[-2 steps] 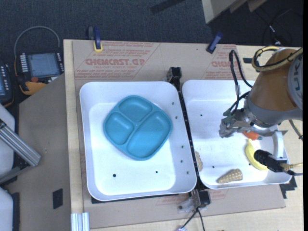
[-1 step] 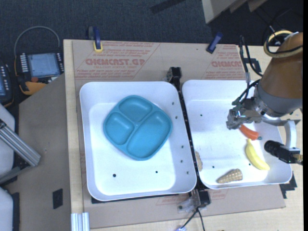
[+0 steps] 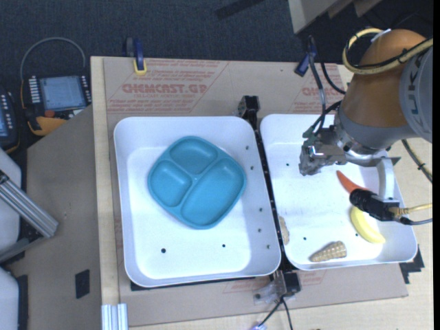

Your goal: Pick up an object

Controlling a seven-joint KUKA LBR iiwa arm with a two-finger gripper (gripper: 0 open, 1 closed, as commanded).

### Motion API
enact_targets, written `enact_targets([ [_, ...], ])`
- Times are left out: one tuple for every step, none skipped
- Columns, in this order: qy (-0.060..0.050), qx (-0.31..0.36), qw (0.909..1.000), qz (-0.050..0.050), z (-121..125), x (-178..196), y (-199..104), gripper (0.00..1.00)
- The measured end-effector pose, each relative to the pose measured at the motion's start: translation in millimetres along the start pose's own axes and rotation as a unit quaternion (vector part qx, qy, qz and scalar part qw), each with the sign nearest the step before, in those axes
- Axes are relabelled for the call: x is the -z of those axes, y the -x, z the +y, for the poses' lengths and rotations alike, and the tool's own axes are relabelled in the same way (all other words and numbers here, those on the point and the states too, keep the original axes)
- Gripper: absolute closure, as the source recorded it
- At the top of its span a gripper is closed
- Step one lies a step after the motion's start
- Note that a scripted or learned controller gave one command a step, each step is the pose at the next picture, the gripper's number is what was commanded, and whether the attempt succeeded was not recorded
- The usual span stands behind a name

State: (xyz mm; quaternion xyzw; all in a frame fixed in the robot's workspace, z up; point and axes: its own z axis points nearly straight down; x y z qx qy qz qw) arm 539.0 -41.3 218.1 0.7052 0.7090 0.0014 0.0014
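an orange-red carrot-like piece (image 3: pixel 348 181) is lying in the right bin (image 3: pixel 289 136), just beside the gripper (image 3: pixel 311 163), which is hanging low over the middle of that bin. whether the gripper is parted or closed i cannot tell from this angle. a yellow banana (image 3: pixel 366 227) is lying near the bin's right wall, below the orange-red piece. a tan ridged cone (image 3: pixel 328 252) is resting along the near wall. a small pale thing (image 3: pixel 283 231) is sitting at the rim between the two bins. in the left bin (image 3: pixel 137 218) a blue divided plate (image 3: pixel 197 181) is lying flat, turned slantwise.
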Motion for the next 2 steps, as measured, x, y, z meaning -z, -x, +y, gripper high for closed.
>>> enact_targets([
  [0.000,0.001,1.0000,0.001,23,11,-51,1.00],
  [0.000,0.001,1.0000,0.001,44,15,-111,1.00],
])
